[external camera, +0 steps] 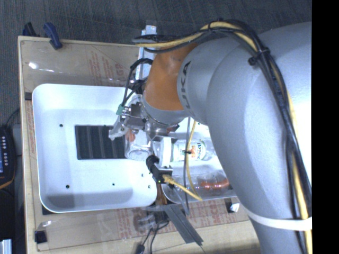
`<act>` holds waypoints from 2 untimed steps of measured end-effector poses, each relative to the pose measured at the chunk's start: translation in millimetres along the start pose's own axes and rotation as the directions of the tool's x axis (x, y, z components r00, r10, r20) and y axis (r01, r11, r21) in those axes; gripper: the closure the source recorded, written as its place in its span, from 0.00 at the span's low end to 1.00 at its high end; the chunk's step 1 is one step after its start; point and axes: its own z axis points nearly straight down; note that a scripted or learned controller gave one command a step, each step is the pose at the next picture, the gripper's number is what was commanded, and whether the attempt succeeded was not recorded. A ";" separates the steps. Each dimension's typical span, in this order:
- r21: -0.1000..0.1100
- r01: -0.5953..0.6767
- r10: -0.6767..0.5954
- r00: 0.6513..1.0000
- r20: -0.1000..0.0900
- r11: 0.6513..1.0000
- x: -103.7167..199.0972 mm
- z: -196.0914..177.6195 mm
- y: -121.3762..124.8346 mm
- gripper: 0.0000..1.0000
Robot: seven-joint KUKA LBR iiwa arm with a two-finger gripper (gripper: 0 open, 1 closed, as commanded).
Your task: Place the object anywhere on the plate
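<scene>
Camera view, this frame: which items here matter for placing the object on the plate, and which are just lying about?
Part of the job:
- end effector, low at the left bin's right edge
- clear plastic bottle in the right bin
- plate edge, mostly under the arm

Lying about:
- dark ribbed panel in the left bin
- blue clamp on the bench corner

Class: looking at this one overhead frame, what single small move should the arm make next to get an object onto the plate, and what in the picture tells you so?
Probably lift slightly to clear the view. The gripper sits low over the seam between the white bin and the neighbouring bin holding a clear bottle; the arm hides that bin, and no plate can be made out.
</scene>
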 end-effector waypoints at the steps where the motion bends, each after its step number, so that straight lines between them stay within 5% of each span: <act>1: -0.004 0.113 -0.113 0.994 -0.002 0.994 -39.0 -24.2 56.8 1.00; 2: -0.001 0.159 -0.159 0.987 0.000 0.987 9.9 -0.2 -2.7 1.00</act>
